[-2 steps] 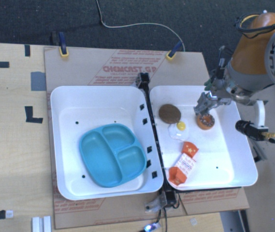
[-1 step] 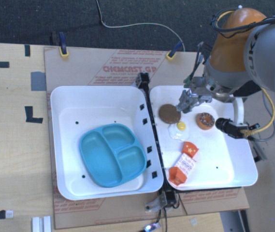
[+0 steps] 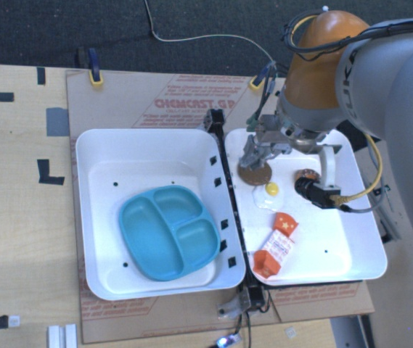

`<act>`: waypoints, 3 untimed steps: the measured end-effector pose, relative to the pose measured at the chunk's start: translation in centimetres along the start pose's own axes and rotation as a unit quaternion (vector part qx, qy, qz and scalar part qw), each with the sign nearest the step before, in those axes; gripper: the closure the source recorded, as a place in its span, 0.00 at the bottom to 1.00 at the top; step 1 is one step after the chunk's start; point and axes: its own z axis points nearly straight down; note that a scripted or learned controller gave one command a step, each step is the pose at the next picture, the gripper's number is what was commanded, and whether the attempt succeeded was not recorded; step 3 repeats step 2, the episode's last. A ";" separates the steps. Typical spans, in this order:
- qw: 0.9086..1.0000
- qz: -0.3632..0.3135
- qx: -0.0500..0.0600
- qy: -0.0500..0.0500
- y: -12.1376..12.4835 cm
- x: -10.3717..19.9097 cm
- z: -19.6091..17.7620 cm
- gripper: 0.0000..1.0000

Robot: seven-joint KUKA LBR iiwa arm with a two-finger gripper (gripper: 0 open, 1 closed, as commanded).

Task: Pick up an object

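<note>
The arm is reaching in over the right bin, with the orange band sitting directly above the wrist. The gripper is hanging over the bin's far left corner, just beside the divider between the two bins. Whether the jaws are released or clenched cannot be told at this angle.

A brown round disc is lying directly under the gripper tips, apparently touching them; no grasp is visible. A small fried-egg toy is resting just beside the disc, toward the bin's near edge. An orange-and-white packet is lying tilted near the bin's near left corner. A small brown item is sitting near the middle of the bin, next to a black fitting on the arm's cabling.

In the left bin, a blue divided plate is lying flat, toward the near edge.
</note>
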 end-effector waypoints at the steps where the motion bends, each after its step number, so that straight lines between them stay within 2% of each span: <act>1: 1.000 0.000 0.001 -0.001 0.5 4.8 1.1 1.00; 2: 1.000 0.000 0.000 0.000 2.8 9.5 1.5 1.00; 3: 1.000 0.000 0.000 0.000 2.8 9.5 1.5 1.00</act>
